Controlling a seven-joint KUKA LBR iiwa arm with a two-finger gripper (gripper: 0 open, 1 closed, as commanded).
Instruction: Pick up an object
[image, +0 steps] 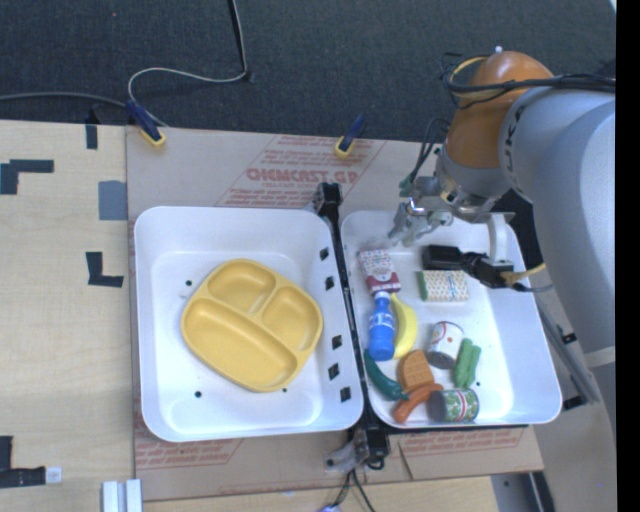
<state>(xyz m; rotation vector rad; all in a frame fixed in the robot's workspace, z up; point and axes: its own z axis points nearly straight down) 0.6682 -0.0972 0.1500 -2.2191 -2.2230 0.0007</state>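
My gripper (411, 226) hangs over the far left part of the right bin (520, 330), open, with nothing between its fingers. Just below it lies a small red and white packet (378, 266). Further toward the front of that bin are a blue bottle (382, 330), a yellow banana (405, 328), a green and white box (444, 287), a white and red can (444, 341), a green vegetable (466, 362), an orange piece (415, 370), a carrot (411, 404) and a green can (456, 405).
The left bin (160, 330) holds a yellow divided plate (252, 323). A black clip-lined divider (338, 300) separates the two bins. The grey arm (560, 170) reaches in over the right bin's far right corner.
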